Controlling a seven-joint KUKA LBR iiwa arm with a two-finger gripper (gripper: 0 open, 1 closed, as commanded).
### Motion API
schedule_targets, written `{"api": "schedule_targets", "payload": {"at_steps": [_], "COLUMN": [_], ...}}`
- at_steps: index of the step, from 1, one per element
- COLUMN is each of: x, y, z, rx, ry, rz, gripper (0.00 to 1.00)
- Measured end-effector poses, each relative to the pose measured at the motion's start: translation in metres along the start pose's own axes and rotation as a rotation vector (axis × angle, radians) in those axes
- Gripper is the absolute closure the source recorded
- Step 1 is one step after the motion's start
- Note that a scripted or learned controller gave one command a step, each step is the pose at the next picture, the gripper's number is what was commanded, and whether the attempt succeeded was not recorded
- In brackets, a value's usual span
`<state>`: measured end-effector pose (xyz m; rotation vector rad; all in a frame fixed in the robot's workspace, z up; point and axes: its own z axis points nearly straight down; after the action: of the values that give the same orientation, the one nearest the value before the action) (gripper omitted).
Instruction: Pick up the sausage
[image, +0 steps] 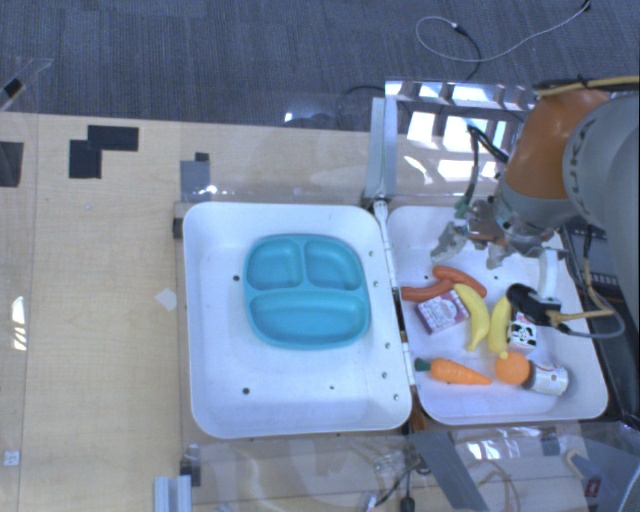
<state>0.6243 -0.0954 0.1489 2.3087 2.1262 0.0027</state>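
Hovering over the right bin (592, 395), the gripper (470, 240) hangs just above the sausage (459, 277); whether its jaws are spread or closed, I cannot tell

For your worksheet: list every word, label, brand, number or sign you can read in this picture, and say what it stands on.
No text can be read.
Small red and white packet: its printing is too blurred to read.
Black and white carton: a pattern, no legible words.
White can: its label is too small to read.
Black squares on the bench: plain shapes, no lettering.
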Motion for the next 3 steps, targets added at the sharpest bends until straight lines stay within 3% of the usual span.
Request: {"api": "schedule_targets", "payload": {"at_steps": [1, 2, 3], "x": [-0.006, -0.004, -0.014], "y": [-0.019, -0.017, -0.026], "z": [0.059, 0.047, 0.059], "rx": [-0.01, -0.016, -0.004], "ry": [0.0, 0.004, 0.002], "rz": [0.047, 0.046, 0.075], "gripper": [0.0, 1.0, 1.0]}}
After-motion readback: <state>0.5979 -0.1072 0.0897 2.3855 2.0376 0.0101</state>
